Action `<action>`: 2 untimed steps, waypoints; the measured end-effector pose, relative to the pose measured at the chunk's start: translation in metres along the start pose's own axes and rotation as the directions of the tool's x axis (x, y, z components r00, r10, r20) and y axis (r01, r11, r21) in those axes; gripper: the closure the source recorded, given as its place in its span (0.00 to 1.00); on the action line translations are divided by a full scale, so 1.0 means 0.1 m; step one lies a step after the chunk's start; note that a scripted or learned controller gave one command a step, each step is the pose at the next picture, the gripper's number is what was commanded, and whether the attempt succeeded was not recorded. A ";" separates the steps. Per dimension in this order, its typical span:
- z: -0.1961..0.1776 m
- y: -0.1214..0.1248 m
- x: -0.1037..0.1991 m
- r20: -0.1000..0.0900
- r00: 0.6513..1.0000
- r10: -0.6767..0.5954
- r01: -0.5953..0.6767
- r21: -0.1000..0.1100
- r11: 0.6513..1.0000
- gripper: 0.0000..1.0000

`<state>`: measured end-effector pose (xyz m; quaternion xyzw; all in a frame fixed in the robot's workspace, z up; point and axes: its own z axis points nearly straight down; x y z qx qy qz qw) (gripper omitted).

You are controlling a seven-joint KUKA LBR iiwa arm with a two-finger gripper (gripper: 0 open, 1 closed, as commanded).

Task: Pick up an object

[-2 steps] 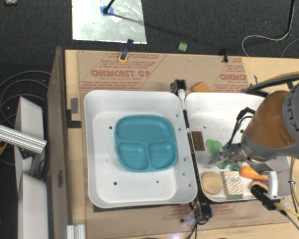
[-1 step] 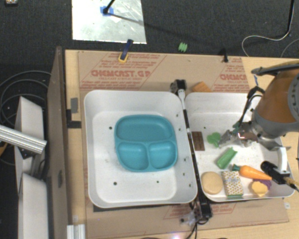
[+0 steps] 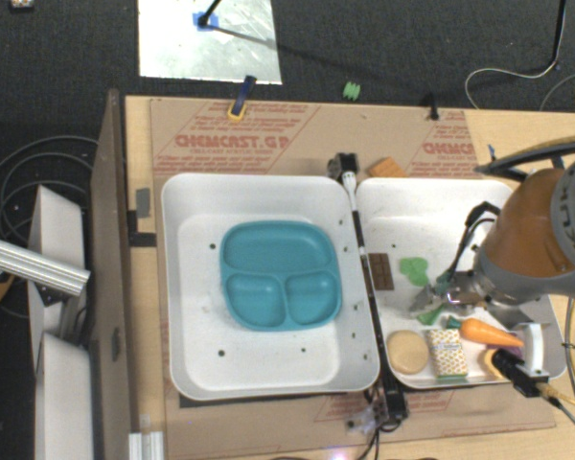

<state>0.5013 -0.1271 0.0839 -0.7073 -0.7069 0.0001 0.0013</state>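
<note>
My gripper (image 3: 429,302) reaches down into the right bin (image 3: 431,209), its metal fingers low over the bin floor. A green piece (image 3: 415,270) lies just up and left of the fingertips. A round tan cookie-like disc (image 3: 408,351) sits near the bin's front edge, with a speckled cream block (image 3: 448,354) beside it. An orange carrot (image 3: 491,333) lies to the right of the block, under the arm. I see nothing between the fingers.
The left bin (image 3: 196,257) bears a teal divided plate (image 3: 279,274). A brown block (image 3: 382,272) sits on the divider between the bins. An orange-tan object (image 3: 386,168) rests behind the right bin. Cables trail at far right.
</note>
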 end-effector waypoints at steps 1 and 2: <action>-0.12 0.04 0.00 0.001 1.000 -0.003 0.003 -0.006 1.000 1.00; -1.06 0.63 1.09 -0.001 1.000 -0.016 0.016 -0.016 1.000 1.00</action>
